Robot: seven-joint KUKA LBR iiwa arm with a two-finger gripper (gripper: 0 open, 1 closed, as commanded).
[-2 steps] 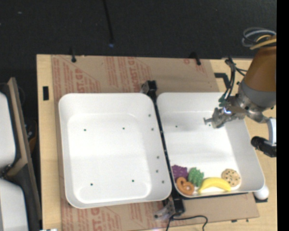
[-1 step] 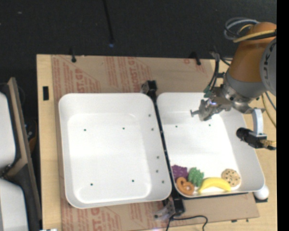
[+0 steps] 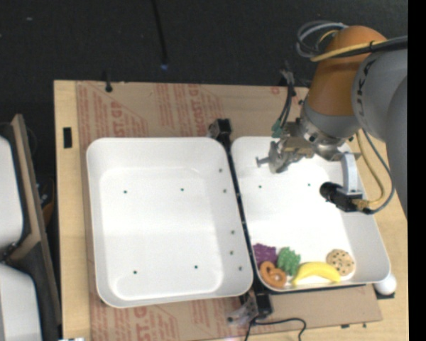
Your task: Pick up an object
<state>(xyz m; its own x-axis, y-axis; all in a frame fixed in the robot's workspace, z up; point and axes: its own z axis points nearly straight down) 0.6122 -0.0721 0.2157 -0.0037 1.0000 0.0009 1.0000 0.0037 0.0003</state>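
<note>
- Nearest the camera, at the 6 o'clock edge of the right bin (image 3: 355, 258), lies a tight row of toy food: purple grapes (image 3: 265, 252), an orange pretzel (image 3: 272, 274), a green leafy piece (image 3: 289, 259), a yellow banana (image 3: 317, 272) and a cookie (image 3: 340, 261).
- My hand (image 3: 278, 159) hangs at about 11 o'clock in that same bin, well apart from the row; nothing shows between its fingers, and I cannot tell how wide they stand.
- To do this step well, I judge I must carry the hand toward 6 o'clock and choose a piece with room around it. The cookie, at the 3 o'clock end of the row, looks easiest; the pretzel, banana and green piece touch or nearly touch, so a careless descent could catch two or push them against the bin wall.
- I would come straight down with the fingers set across the piece's narrow side.
- Count: one of each food piece, five in all; two bins, the left bin (image 3: 163, 219) beside mine on the desk (image 3: 145, 112); one hand.
</note>
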